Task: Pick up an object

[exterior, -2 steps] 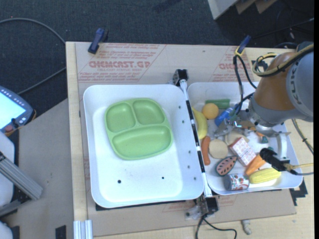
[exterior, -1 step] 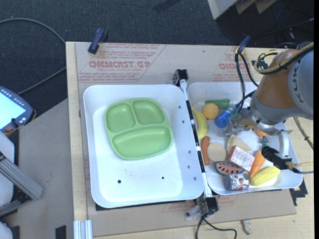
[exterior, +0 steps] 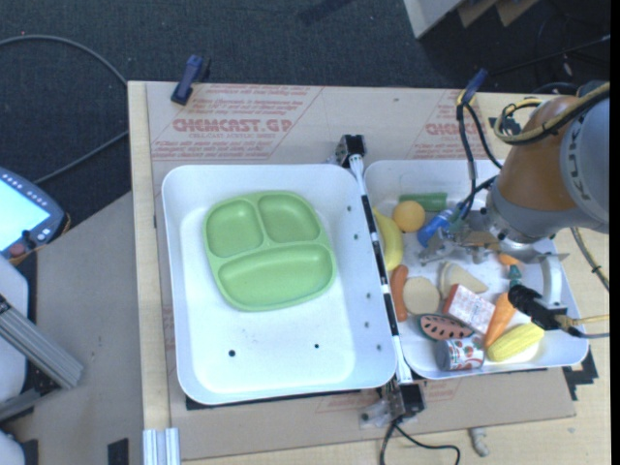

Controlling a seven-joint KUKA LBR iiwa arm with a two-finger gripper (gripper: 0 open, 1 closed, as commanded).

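The right white bin holds several toy foods. Along its left side lie a yellow banana, an orange ball and a green piece. Lower down are a carrot, a beige round piece, a red-and-white box, a watermelon slice, a can and a corn cob. My gripper hangs low over the bin's upper middle, just right of the banana and the orange ball, with a blue part beside it. Nothing visibly sits in it.
The left white bin bears a green divided plate. The grey and orange arm covers the right bin's upper right corner. A black clamp sits at the top between the bins. Cables run behind the right bin.
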